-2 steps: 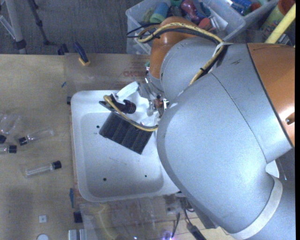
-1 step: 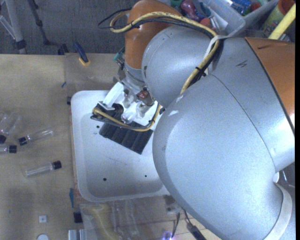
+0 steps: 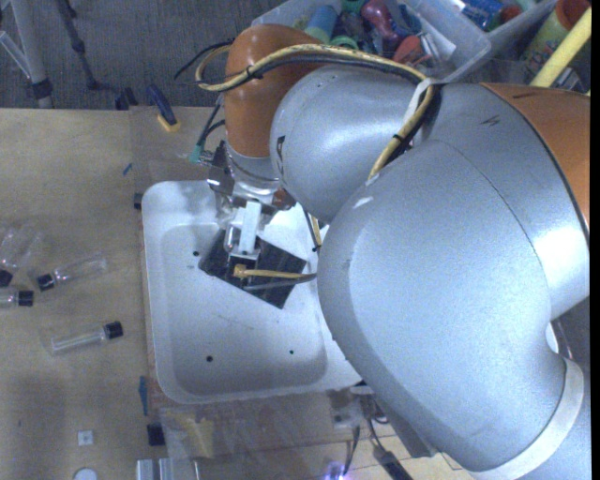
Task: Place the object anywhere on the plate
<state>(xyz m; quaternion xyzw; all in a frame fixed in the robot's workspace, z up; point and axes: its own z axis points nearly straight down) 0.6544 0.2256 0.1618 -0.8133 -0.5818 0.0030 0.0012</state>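
A black square plate (image 3: 274, 281) lies tilted in the upper part of the left white bin (image 3: 187, 347). A thin tan stick-like object (image 3: 277, 275) rests across the plate, running left to right. My gripper (image 3: 245, 246) points down over the plate's left corner, just above the left end of the stick. Whether it touches the stick is unclear. The big grey arm hides the plate's right side.
The arm's body (image 3: 450, 272) covers the right half of the view, including the right bin. Clear vials with black caps (image 3: 86, 336) lie on the wooden bench to the left. A tub of colourful items (image 3: 375, 23) stands at the back.
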